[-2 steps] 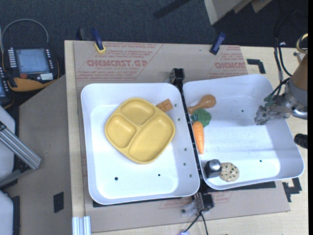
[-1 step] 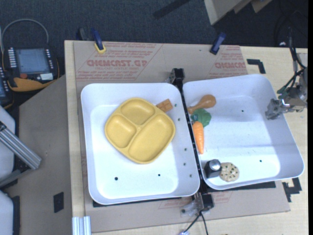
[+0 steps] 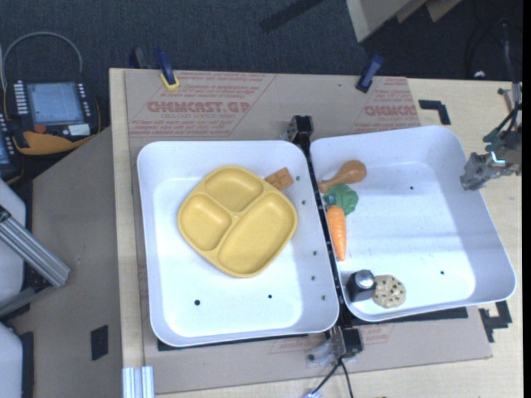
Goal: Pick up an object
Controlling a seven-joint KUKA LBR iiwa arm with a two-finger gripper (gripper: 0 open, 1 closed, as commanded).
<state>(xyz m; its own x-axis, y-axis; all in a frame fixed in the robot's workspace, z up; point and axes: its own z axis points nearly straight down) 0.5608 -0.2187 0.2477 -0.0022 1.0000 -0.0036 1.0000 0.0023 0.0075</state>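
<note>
The right bin (image 3: pixel 431 222) holds a tan drumstick (image 3: pixel 345 174) at its far left corner. Beside it lies an orange carrot (image 3: pixel 337 232) with a green top (image 3: pixel 342 199), along the left wall. At the bin's near left corner a speckled cookie (image 3: pixel 388 291) rests against a small black and silver round piece (image 3: pixel 361 283). My gripper (image 3: pixel 484 170) hangs over the right bin's far right rim, well away from all of these, with nothing seen in it.
In the left bin (image 3: pixel 166 247) sits a yellow divided plate (image 3: pixel 238 220), with a small brown block (image 3: pixel 280 178) at its far right edge. A black divider clamp (image 3: pixel 300 128) joins the bins. Cardboard covers the bench around them.
</note>
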